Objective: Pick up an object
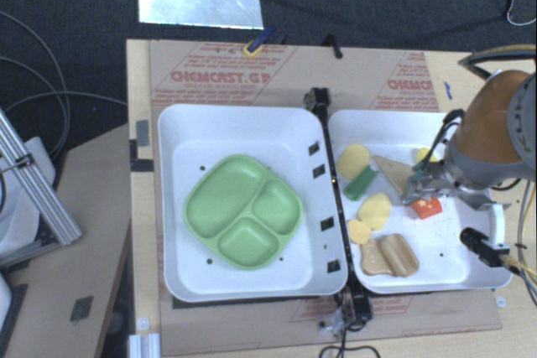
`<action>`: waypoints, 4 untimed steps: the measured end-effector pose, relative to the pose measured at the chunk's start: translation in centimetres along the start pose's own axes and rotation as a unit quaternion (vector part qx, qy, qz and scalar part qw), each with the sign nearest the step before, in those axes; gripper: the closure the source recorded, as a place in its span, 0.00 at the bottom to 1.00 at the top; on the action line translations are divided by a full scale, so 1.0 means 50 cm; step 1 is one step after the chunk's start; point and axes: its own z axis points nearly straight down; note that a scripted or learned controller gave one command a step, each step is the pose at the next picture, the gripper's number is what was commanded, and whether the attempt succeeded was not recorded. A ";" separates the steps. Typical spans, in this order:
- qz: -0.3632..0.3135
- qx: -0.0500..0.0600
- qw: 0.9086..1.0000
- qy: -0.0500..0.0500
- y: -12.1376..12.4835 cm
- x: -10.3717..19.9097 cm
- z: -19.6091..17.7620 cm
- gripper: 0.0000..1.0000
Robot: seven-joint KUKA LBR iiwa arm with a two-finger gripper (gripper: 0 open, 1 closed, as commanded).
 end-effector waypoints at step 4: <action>-0.001 0.002 1.000 0.001 -0.126 0.052 0.022 1.00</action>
